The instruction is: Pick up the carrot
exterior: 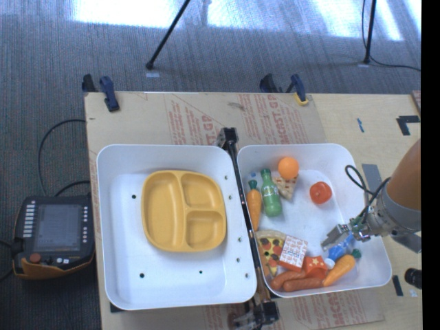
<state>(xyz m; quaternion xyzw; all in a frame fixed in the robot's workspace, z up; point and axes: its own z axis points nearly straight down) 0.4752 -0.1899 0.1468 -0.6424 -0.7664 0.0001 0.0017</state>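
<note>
Gripper [342,236] sits at roughly 4 o'clock in the right bin [344,153], jaws apparently spread with nothing between them, though the view is blurry there. Carrot [254,208] lies along that bin's left wall at 9 o'clock, touching the green bottle [270,196], well apart from the gripper.

Divided plate [184,210] in the left bin [117,280], toy foods in the right bin [330,151], carrot [254,208] along its left wall
</note>
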